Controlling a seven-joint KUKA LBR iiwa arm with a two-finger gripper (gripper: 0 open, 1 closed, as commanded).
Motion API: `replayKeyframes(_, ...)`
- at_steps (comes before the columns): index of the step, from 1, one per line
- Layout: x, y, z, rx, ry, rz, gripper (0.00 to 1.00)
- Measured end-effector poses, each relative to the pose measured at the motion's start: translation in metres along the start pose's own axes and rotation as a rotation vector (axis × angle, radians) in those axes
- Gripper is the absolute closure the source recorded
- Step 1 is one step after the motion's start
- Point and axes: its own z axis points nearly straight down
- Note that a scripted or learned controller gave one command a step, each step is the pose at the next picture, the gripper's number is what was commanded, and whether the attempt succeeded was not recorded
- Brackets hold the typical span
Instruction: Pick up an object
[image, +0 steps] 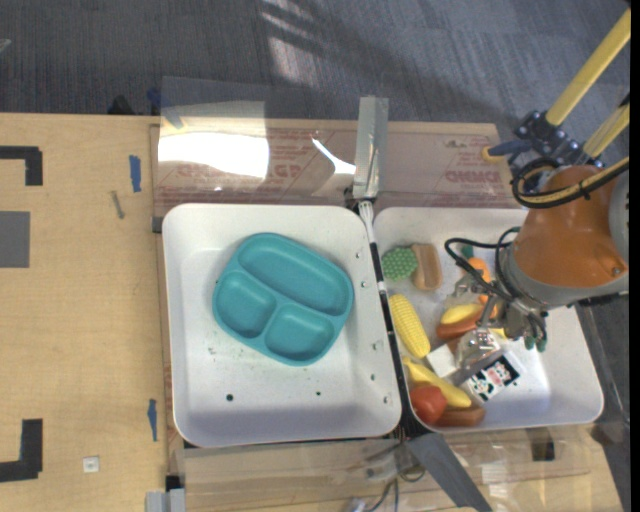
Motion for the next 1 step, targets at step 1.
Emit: replayKeyframes(1,-0.0087,0.0093,0.0014,0.004,0.015,0.052,0.0)
